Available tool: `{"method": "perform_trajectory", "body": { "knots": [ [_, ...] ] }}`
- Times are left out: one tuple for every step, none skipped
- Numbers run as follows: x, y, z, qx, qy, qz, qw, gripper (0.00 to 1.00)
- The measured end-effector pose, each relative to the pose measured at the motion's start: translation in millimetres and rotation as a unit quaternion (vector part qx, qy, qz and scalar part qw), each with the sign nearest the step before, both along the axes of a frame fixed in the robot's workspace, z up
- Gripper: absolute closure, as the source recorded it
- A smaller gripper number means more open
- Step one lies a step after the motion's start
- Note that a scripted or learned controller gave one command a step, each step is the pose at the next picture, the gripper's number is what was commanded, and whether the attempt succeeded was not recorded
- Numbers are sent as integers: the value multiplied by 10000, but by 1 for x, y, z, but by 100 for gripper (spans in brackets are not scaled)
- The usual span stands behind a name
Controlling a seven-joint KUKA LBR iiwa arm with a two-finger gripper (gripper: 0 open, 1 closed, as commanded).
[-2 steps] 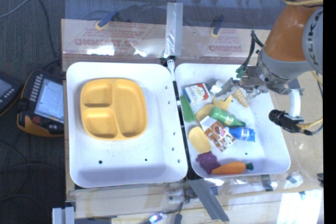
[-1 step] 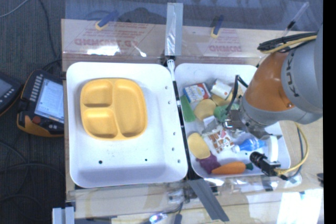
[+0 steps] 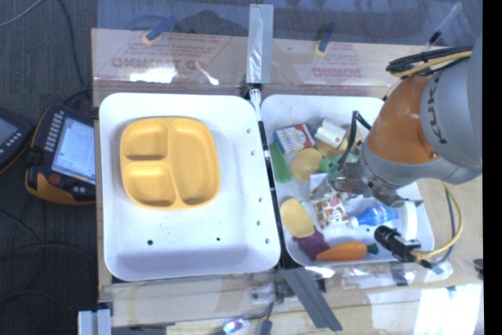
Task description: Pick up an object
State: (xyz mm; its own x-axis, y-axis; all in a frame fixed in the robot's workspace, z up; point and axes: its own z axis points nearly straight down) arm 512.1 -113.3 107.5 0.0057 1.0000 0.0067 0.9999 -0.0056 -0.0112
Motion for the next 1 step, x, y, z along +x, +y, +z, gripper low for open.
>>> {"method": "perform_trajectory", "body": {
  "knots": [
    [90, 29, 91, -45, -24, 286, 9996, 100]
  ]
}}
